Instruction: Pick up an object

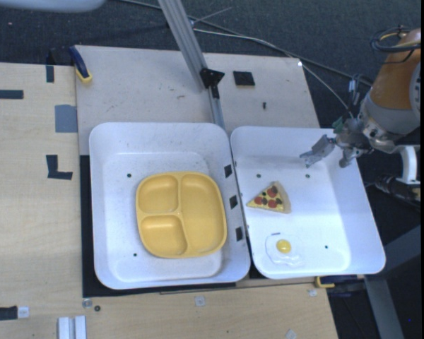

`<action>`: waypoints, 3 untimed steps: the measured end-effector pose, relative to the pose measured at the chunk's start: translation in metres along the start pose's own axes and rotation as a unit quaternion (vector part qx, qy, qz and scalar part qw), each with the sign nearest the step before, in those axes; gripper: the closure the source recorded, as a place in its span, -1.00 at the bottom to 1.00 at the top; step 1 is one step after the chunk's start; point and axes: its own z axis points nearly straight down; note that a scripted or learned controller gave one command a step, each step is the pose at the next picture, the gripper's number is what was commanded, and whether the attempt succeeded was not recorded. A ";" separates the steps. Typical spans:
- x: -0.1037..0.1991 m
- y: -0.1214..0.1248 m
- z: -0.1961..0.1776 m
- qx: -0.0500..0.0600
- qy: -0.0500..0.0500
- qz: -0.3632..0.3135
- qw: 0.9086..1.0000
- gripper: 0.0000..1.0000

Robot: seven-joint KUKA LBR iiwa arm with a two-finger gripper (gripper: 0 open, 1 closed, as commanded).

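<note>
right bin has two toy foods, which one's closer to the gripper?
The pizza slice, the triangular piece with red toppings. It lies nearer the gripper than the fried egg, which sits further toward the bin's near edge.

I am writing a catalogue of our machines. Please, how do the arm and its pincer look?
The arm has a rounded orange band above a grey wrist, with thin dark cables looped near its top. The pincer is grey metal, small and angular, with slim fingers.

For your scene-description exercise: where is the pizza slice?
The pizza slice lies in the right bin, left of centre, just above the fried egg.
</note>
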 end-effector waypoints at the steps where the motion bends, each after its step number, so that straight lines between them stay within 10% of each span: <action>1: 0.000 0.003 -0.009 -0.007 -0.002 -0.002 1.000 -1.00; 3: -0.005 0.007 0.094 -0.005 -0.002 -0.002 1.000 -1.00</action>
